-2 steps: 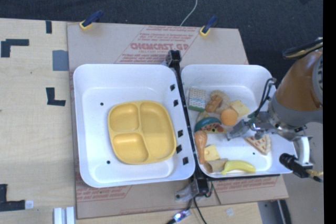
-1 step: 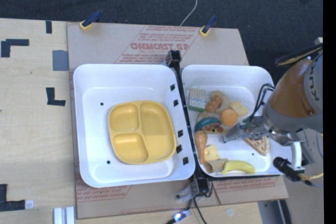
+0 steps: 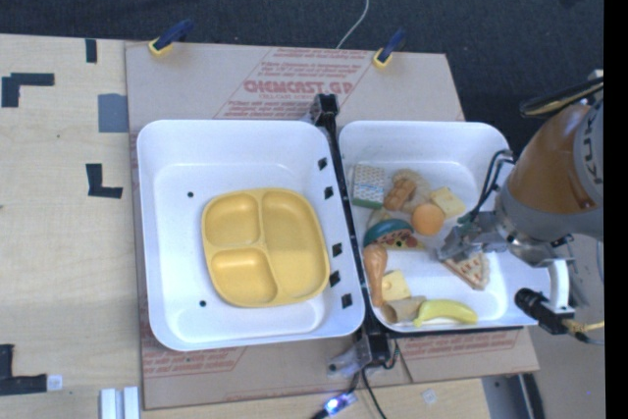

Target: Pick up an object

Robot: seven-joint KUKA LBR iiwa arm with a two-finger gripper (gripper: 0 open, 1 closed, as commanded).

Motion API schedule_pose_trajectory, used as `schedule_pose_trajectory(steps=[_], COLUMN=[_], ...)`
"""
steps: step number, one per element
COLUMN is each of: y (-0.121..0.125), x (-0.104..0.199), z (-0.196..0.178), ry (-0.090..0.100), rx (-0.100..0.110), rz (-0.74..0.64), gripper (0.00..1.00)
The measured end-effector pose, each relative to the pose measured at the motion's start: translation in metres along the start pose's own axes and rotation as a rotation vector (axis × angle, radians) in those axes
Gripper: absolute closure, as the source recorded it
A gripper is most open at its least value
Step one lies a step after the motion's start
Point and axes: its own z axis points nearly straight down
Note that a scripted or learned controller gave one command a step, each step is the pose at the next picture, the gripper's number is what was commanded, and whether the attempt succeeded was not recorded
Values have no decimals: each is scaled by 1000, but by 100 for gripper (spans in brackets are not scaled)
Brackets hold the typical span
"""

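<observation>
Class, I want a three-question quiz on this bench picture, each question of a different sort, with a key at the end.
1. True or false: the yellow divided plate lies in the left bin.
2. Multiple choice: which item lies nearest the front wall of the right bin? A. the orange ball B. the banana C. the checkered block
3. Fill in: the tool hangs over the ____ bin.

Key: 1 true. 2 B. 3 right; the tool is low among the toy foods, next to the sandwich wedge.
</observation>
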Motion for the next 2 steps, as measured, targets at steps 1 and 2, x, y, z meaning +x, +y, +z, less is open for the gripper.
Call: schedule_pose_trajectory(steps=[1, 2], y=[5, 13], x=[-10, -19], z=[-53, -108], ry=[10, 9], rx=[13, 11], rz=[-2, -3], gripper=[100, 100])
